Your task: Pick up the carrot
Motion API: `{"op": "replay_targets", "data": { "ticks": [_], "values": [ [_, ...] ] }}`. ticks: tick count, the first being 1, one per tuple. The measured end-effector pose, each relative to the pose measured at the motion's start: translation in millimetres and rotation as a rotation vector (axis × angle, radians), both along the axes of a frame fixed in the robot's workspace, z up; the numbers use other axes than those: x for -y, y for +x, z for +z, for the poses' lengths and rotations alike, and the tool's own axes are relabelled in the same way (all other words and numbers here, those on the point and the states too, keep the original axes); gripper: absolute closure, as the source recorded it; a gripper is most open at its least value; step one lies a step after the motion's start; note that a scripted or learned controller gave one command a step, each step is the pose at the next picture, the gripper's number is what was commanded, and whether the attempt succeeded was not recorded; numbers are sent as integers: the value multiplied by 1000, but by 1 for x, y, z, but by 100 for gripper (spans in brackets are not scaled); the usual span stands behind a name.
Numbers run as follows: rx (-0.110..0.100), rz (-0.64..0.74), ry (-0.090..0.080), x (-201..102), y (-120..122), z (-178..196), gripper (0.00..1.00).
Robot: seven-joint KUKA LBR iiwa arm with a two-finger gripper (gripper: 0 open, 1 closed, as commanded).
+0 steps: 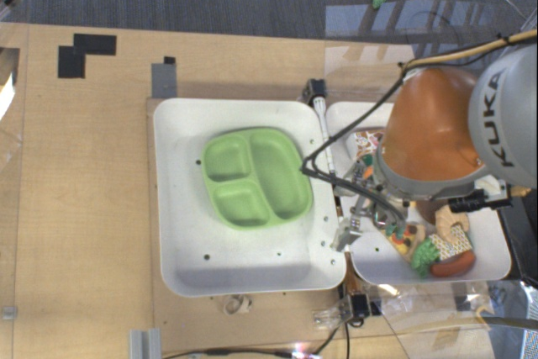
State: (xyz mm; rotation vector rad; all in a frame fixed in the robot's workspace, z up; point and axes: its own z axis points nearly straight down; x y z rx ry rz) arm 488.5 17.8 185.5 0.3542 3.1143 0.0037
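Reaching in from the right, the grey arm (437, 130) with its orange band hangs over the right bin (496, 261), covering most of it. The claw (357, 219) sits low at the left side of that bin, close to the wall shared with the left bin (176, 181); whether it is apart or together cannot be told, for the metal parts there are small and tangled with cable. A small orange piece (402, 241) among the toys just right of the claw may be the carrot, though it is too small to be sure. Near it lie a green leafy toy (426, 252), a reddish-brown sausage-like toy (454, 266) and a pale waffle-patterned piece (454, 233). In the left bin a green divided tray (255, 176) lies tilted, with three compartments. Both bins rest on the wooden bench (76, 206).
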Motion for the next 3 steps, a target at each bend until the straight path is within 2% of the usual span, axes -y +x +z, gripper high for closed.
{"op": "replay_targets", "data": {
  "ticks": [1, 2, 3],
  "values": [
    [33, 30, 28, 22, 21, -29, 0],
    [43, -37, 44, 28, 22, -37, 0],
    [44, -5, 45, 29, 23, -37, 0]
  ]
}}
